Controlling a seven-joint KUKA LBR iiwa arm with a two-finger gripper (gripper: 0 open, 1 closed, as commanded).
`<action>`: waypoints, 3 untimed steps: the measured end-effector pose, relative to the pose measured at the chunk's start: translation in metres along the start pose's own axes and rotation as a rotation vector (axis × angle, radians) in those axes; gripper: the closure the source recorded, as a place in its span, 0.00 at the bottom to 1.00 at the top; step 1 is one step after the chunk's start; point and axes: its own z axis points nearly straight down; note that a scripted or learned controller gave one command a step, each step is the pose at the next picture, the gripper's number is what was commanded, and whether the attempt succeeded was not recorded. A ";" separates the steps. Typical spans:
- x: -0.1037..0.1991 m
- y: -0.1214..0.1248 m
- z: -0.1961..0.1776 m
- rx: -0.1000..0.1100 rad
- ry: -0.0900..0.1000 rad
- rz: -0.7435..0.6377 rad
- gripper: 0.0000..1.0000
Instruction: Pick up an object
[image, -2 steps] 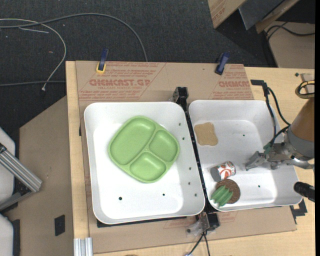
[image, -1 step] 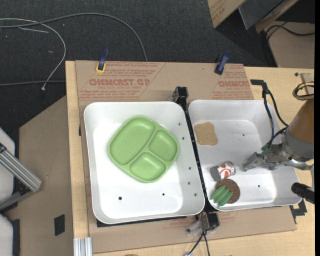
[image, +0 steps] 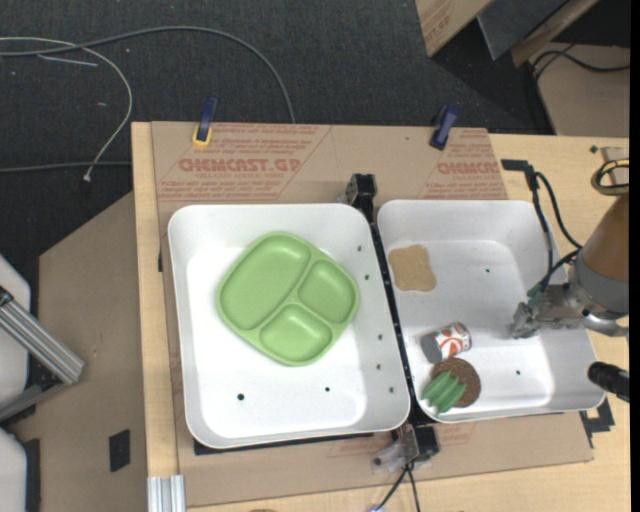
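In the right bin (image: 500, 225) lie a flat tan cookie-like piece (image: 411, 268) at the back left, a small can with a red and white label (image: 448, 342) near the middle front, and a round brown and green object (image: 452, 386) at the front. My gripper (image: 528, 322) hangs low over the right side of that bin, right of the can and apart from it. Nothing shows between its fingers.
The left bin (image: 190, 300) holds a green three-compartment plate (image: 288, 297). Black clamps (image: 361, 188) join the bins at the back and front. Blue clips (image: 206, 118) hold the cardboard at the back. A black cable (image: 545, 215) runs along the right bin's far edge.
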 end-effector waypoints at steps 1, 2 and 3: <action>-0.001 0.003 -0.064 -0.006 -0.005 -0.002 1.00; -0.003 0.001 -0.108 -0.006 -0.005 -0.002 1.00; 0.007 0.004 -0.160 -0.007 -0.005 -0.003 1.00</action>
